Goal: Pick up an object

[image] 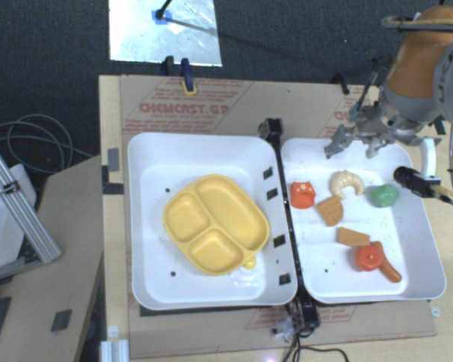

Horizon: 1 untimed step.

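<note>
On the bench, two shallow white bins sit side by side, meeting along a black-hinged centre seam. Left bin (147,164): contains a yellow divided plate (215,222) with three compartments, lying flat and slightly rotated, near the bin's middle. Right bin (415,277): holds the loose toy foods. Nearest the seam is a small red-orange piece (303,194); just beside it, toward the lower right, a tan wedge-shaped piece (331,210). Above the wedge lies a cream croissant (347,181), curved with its ends pointing down. To its right, apart from it, rests a green rounded piece (383,195). Lower in the bin lie an orange-brown block (353,237) and, just below and right of it, a red tomato-like piece (369,257) touching an orange carrot-like stick (390,269). The arm (426,51), grey with an orange band, enters from the right at the upper corner of the right bin. Its gripper (356,143) hangs over the bin's far edge, above and apart from the croissant, with two fingers (337,145) spread apart and nothing between them. A black cylindrical part (412,179) projects near the green piece. Behind the bins, a silvery sheet (164,21) lies on the dark floor, and a blue-and-yellow clamp (187,76) grips the board's far edge
</note>
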Available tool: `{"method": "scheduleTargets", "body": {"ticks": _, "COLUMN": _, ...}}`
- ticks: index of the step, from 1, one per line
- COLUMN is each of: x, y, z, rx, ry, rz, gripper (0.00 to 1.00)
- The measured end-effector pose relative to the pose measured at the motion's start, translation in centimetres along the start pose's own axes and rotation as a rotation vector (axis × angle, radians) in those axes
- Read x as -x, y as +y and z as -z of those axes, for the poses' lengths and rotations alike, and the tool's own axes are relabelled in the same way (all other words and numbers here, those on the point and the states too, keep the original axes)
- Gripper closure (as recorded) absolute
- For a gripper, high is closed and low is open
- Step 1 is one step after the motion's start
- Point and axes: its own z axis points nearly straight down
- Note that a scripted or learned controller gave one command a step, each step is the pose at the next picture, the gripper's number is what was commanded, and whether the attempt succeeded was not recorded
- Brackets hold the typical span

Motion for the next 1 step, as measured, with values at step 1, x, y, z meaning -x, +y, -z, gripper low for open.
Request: {"method": "scheduleTargets", "body": {"ticks": 1, "x": 5.21, "y": -1.16, "z": -12.52, "rx": -0.007, "ry": 0.000, "rz": -0.006, "gripper": 0.00}}
